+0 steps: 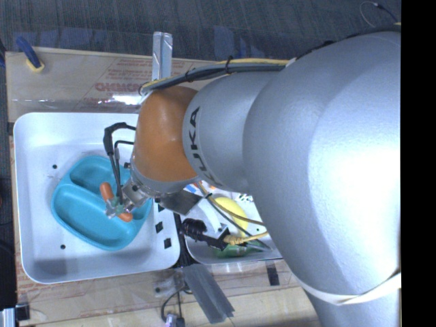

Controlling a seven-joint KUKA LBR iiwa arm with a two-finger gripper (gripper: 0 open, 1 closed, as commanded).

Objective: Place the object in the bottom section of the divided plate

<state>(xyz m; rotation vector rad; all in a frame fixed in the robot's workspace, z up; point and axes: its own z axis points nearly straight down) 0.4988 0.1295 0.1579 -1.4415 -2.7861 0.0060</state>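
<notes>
The gripper [119,206] is hovering over the blue divided plate [85,213] in the left bin [34,182], apparently placing the small orange carrot-like object [107,192] pinched between its fingers, so next it likely needs lowering into the near section and releasing.

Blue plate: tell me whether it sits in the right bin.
No, the blue plate lies in the left bin, while the right bin holds a yellow item under the arm.

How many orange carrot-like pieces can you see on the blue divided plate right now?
1, possibly more. An orange carrot lies on the blue divided plate near its right side, by the gripper. More orange shows under the tip at the plate's edge; the arm may hide others.
</notes>
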